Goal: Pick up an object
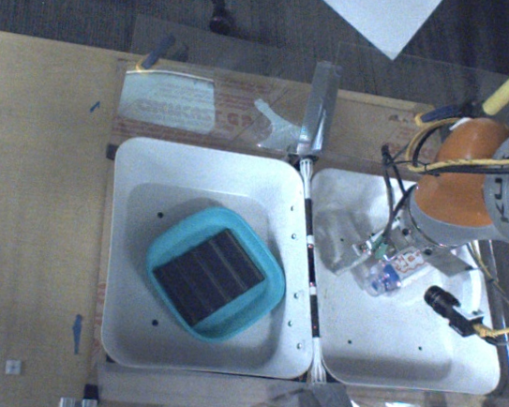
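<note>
A teal square dish (pixel 263 275) with a dark ribbed slab (pixel 208 276) inside lies in the left bin (pixel 144 181), turned at an angle. A clear crumpled plastic piece (pixel 334 229) rests in the right bin (pixel 384 350) near its left wall. My gripper (pixel 380 264) hangs low over the upper middle of the right bin, just right of the clear piece. A small blue and white bit (pixel 383 282) shows right at its tip; I cannot tell whether it is held.
A metal divider post (pixel 319 113) stands behind the bins. A taped plastic sheet (pixel 170 100) lies on the wooden bench (pixel 26 211) behind the left bin. The front half of the right bin floor is bare white.
</note>
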`<state>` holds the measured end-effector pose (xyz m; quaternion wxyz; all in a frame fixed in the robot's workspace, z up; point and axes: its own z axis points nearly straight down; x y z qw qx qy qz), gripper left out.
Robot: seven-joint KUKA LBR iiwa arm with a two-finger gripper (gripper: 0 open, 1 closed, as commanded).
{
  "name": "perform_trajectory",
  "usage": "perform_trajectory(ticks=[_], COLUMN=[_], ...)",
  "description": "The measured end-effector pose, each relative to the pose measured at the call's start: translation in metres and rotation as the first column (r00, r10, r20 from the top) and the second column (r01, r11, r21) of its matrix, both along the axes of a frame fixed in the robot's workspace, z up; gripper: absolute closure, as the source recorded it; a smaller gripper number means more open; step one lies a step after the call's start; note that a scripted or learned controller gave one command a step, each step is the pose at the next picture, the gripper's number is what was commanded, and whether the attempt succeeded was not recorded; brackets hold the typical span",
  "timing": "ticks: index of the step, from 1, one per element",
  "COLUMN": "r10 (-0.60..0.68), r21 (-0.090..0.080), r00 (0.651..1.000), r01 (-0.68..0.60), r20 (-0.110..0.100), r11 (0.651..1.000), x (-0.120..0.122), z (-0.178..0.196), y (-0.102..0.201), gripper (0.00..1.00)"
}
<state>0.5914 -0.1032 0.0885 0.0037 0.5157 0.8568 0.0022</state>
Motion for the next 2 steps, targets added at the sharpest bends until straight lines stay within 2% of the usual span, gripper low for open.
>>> perform_trajectory(ticks=[1,2], r10=[-0.004,-0.007], r21=[0.001,0.000], r00=[1.000,1.000], r01=[0.004,0.007], r20=[0.007,0.012], r11=[1.000,1.000], x=[0.002,0.003], z=[0.012,0.023], y=[-0.002,-0.003], gripper=[1.00,1.00])
